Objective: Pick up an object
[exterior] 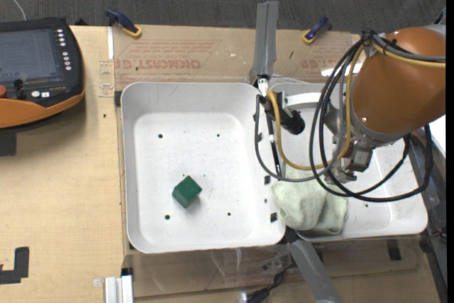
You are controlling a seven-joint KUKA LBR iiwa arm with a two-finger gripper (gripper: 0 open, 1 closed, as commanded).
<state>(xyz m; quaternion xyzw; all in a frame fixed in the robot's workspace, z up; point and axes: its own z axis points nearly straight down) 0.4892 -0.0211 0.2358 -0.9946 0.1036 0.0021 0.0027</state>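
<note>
Green cube [187,191], crumpled pale cloth [310,207]

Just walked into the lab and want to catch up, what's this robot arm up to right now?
The grey and orange arm reaches in from the right and hangs over the right bin, above a pale crumpled cloth in that bin's near left corner. Its body and cables hide the claw, so whether it has grabbed anything can't be told. A green block sits untouched in the left bin. A control pendant rests on the bench at far left.
</note>
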